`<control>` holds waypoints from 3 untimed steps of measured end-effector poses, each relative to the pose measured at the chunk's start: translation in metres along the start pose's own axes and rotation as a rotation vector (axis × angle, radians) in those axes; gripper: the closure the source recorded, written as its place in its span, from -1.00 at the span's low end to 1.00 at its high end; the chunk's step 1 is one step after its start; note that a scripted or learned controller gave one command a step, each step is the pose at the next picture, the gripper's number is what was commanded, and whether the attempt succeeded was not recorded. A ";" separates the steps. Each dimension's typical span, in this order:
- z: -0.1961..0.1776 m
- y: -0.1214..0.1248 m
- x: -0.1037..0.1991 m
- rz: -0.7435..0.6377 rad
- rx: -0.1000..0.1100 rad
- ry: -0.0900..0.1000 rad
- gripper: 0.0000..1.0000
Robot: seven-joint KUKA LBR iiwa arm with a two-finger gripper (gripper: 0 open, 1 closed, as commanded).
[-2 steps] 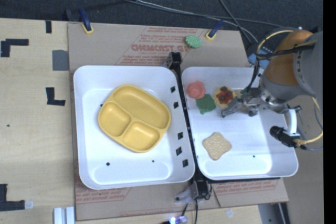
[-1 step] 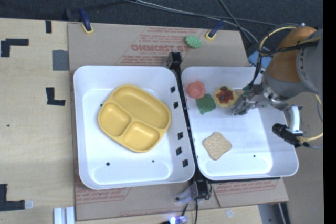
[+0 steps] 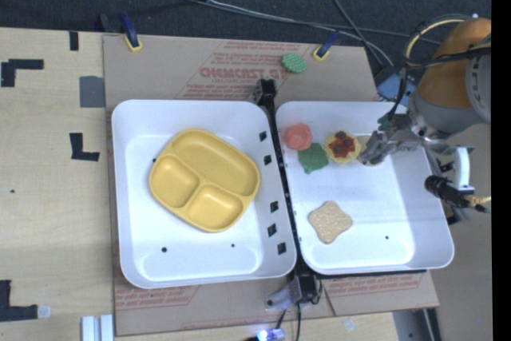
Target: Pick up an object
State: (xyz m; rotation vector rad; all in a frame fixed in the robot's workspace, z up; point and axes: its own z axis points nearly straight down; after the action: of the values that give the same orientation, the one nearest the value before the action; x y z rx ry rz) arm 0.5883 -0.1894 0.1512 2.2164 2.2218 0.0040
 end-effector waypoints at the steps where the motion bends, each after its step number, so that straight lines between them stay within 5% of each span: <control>1: -0.045 0.003 0.006 0.000 0.000 0.000 1.00; 2: -0.064 0.004 0.007 0.001 0.003 0.000 1.00; 3: -0.057 -0.008 0.060 -0.003 0.007 0.002 1.00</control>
State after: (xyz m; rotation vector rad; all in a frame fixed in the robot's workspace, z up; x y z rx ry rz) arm 0.5802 -0.1294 0.2080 2.2176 2.2289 -0.0015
